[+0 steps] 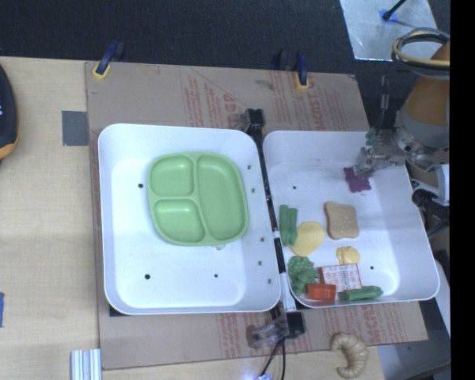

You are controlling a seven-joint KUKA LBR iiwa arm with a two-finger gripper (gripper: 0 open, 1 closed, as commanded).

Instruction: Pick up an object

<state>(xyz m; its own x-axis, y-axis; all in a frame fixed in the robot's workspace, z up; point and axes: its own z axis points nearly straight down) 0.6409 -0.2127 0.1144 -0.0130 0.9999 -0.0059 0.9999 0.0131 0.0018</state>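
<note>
A small purple piece (358, 180) lies on the floor of the right bin (396, 212) near its far right corner, and the gripper (370, 161) hangs right over it, its tips at or just above the piece's top edge. Whether the fingers are wide or narrow cannot be told from this slanted view, and nothing shows the purple piece between them. Nearer the front of the same bin lie a slice of toast (341, 220), a yellow round piece (309, 237), a small yellow piece (347, 255), a green pod (288, 218), a leafy green piece (302, 271), a red-and-white packet (340, 275), a red piece (321, 293) and a green bean (360, 294). The left bin (127, 275) holds a green divided plate (198, 198). Both bins sit side by side on a cardboard sheet (182, 93) clamped to the table (39, 236). A croissant (351, 352) lies on the cardboard, in front of the right bin.
</note>
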